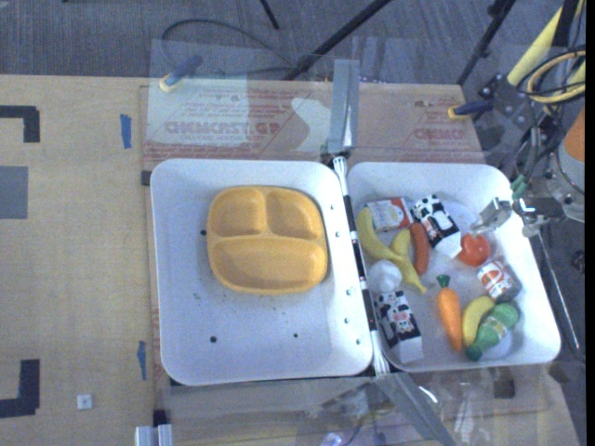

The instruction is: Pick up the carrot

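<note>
- A toy carrot (450,317) lies in the right bin (544,328), toward that bin's 6 o'clock, green top pointing to 12 and tip to 6.
- At the carrot's 3 o'clock, just beside it, sits a yellow fruit (478,312); a milk carton (400,321) lies near at 9 o'clock, a banana (374,244) at 10.
- The claw (503,211) hovers at the bin's 2 o'clock edge, well apart from the carrot; whether it is apart or together cannot be told.
- The carrot looks light, stiff and smooth, likely plastic, so it may slip.
- Best hold, by judgement: across the thick upper body, below the green top, from 9 and 3 o'clock.
- The left bin (181,333) carries a yellow plate (267,240).
</note>
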{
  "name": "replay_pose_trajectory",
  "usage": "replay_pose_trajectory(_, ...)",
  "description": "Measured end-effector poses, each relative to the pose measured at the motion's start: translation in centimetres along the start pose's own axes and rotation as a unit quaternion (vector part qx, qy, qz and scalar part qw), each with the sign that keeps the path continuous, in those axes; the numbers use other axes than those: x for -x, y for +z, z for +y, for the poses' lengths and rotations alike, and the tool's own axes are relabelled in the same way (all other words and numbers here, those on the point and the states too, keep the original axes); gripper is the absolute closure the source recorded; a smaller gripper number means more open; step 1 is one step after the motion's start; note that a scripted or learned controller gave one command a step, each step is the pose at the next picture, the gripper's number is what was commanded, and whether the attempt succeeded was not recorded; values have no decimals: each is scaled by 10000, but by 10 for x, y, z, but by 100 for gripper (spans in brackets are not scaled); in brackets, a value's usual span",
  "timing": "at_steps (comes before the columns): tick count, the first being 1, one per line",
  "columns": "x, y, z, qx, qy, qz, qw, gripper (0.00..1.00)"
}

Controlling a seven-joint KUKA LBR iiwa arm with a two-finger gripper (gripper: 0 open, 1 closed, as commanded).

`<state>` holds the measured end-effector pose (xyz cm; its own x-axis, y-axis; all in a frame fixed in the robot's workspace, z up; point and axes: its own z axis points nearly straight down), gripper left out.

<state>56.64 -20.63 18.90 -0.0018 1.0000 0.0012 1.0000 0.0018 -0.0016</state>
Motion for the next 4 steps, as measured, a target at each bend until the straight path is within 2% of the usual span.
replay_pose_trajectory(1, -37, 58, -13, 2, 126, -2, 9999, 0)
replay_pose_trajectory(2, -59, 103, -56, 37, -309, -5, 9995, 0)
replay_pose_trajectory(3, -58, 92, -55, 62, -299, -17, 9995, 100)
replay_pose_trajectory(4, -129, -25, 5, 11, -585, -9, 9983, 100)
